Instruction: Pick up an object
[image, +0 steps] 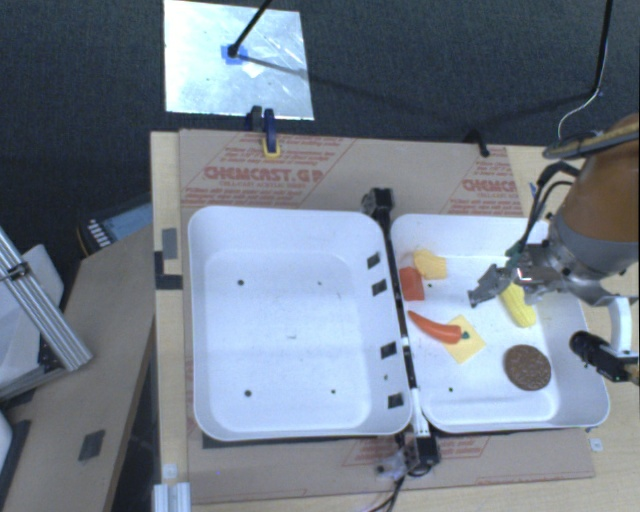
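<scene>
Where the desk (330, 165) carries its two white bins, the left bin (290, 320) sits nearest the view's left side, its floor showing a few small dark dots. A black hinge strip (392, 300) runs between it and the right bin (490, 410), where the objects lie. Just right of that strip rests a small red block (411, 283), with a pale yellow piece (431, 264) touching its upper right corner. Below them, an orange-red chilli pepper (437, 326) lies tilted, its stem end resting on a flat yellow cheese slice (465, 342). Further right, a yellow corn cob (518, 305) lies slanted, and a round brown cookie (527, 367) sits near the bin's lower right corner. The hand (503, 283) hangs low over the bin at the corn cob's upper left end, its dark parts overlapping the cob. Whether it is released or clenched cannot be told from this angle, and nothing visibly sits between its parts.
</scene>
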